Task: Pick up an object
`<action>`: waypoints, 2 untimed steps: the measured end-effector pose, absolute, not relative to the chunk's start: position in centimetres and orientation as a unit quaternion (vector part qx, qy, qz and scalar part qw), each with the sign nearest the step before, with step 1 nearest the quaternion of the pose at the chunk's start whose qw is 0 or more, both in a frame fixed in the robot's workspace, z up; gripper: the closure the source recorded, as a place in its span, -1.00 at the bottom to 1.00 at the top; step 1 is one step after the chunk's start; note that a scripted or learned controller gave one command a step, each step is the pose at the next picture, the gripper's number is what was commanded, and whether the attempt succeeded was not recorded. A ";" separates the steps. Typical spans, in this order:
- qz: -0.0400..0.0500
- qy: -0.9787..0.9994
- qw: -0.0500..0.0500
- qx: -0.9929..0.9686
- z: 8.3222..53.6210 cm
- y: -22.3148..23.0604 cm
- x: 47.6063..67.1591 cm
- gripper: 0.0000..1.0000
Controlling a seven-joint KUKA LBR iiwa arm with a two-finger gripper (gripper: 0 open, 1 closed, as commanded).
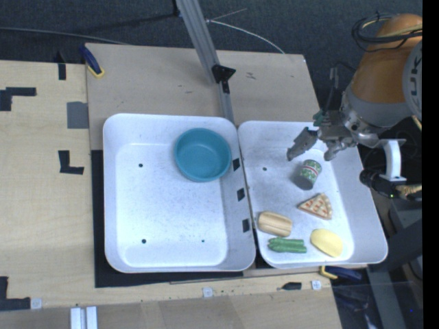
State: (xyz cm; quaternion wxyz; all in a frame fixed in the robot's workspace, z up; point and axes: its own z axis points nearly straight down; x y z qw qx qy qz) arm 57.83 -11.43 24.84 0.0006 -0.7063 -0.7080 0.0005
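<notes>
My gripper (pixel 317 149) hangs over the upper part of the right bin (pixel 274 142), its two fingers spread open with nothing between them. Just below it lies a small grey can (pixel 308 173) with a green label, apart from the fingers. Lower in the same bin sit a pizza slice (pixel 316 205), a hot dog bun (pixel 274 222), a green bean pod (pixel 286 245) and a yellow lemon-like piece (pixel 326 242).
The left bin (pixel 158 232) holds a blue bowl (pixel 202 154) near its upper right corner. A grey metal pole (pixel 206 43) slants down to the gap between the bins. The arm's orange band (pixel 385 53) is at the right.
</notes>
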 end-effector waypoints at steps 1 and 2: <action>0.002 -0.708 0.002 -0.707 20.3 -10.9 57.5 -1.00; 0.002 -0.708 0.002 -0.707 15.9 -10.7 57.4 -1.00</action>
